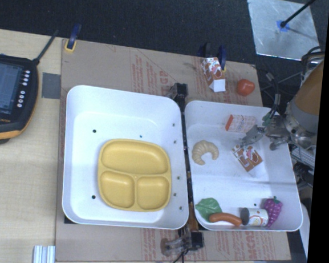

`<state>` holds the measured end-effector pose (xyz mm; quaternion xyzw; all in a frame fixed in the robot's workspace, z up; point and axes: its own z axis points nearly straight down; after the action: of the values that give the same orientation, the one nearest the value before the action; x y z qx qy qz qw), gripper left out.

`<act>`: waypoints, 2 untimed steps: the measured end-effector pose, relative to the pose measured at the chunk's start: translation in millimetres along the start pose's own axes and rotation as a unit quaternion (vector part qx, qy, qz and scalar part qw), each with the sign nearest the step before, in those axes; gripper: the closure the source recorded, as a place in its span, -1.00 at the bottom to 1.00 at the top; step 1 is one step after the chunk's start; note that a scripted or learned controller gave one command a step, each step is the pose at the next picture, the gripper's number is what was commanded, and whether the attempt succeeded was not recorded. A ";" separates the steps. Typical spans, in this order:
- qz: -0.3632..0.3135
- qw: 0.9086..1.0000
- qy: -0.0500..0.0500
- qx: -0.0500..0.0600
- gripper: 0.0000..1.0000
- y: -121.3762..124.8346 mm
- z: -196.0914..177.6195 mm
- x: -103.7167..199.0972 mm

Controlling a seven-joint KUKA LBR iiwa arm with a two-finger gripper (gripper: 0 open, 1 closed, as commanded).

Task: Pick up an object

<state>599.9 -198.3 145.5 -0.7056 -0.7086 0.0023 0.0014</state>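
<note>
Pincer [254, 137] just above red-and-white carton [248, 158], right bin [274, 186]

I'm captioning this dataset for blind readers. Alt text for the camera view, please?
The gripper hovers over a small carton in the right bin, which also holds a croissant, grapes and a hot dog. The left bin holds a yellow divided tray.
</note>
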 end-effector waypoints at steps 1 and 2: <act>0.000 1.000 0.001 -0.001 -1.00 -20.5 53.4 -13.2; -0.002 1.000 -0.001 -0.002 1.00 -20.1 42.1 -14.8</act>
<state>579.6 -213.3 103.5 -0.7046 -0.7096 0.0015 -0.0001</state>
